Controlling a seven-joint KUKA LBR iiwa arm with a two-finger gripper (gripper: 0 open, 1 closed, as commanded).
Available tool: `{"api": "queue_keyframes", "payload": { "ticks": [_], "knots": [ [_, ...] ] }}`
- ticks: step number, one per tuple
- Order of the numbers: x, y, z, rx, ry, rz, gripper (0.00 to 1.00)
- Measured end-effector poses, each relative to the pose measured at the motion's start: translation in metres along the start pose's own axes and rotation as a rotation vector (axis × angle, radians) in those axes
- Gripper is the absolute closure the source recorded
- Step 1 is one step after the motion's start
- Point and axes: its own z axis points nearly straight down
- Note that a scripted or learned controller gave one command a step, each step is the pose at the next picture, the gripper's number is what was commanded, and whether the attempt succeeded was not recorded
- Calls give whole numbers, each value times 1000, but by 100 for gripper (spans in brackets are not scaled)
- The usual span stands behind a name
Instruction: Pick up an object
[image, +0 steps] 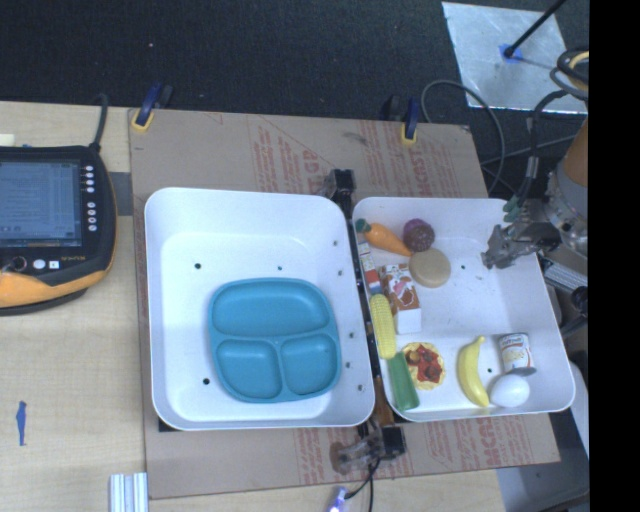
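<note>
1. Two white bins sit side by side on the bench: left bin (170, 300), right bin (470, 215).
2. Left bin holds a blue divided tray (273, 338), lying flat near its middle.
3. Right bin contents: carrot (383, 238) and purple ball (419, 235) at the far end; tan disc (431, 268) just beside the ball; corn cob (382, 324) along the left wall; small carton (401, 290) next to it.
4. Near end of that bin: pizza slice (424, 364), banana (472, 372), tin can (514, 352), white egg (510, 390) touching the banana.
5. Gripper (497, 250) hangs over the right bin's far right side, nothing seen between its fingers; open or closed, cannot tell.
</note>
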Motion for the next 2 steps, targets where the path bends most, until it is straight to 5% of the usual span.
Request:
{"api": "queue_keyframes", "payload": {
  "ticks": [1, 2],
  "knots": [
    [0, 0, 0, 1, 0, 0, 0],
    [19, 27, 131, -3, -2, 2, 0]
  ]
}}
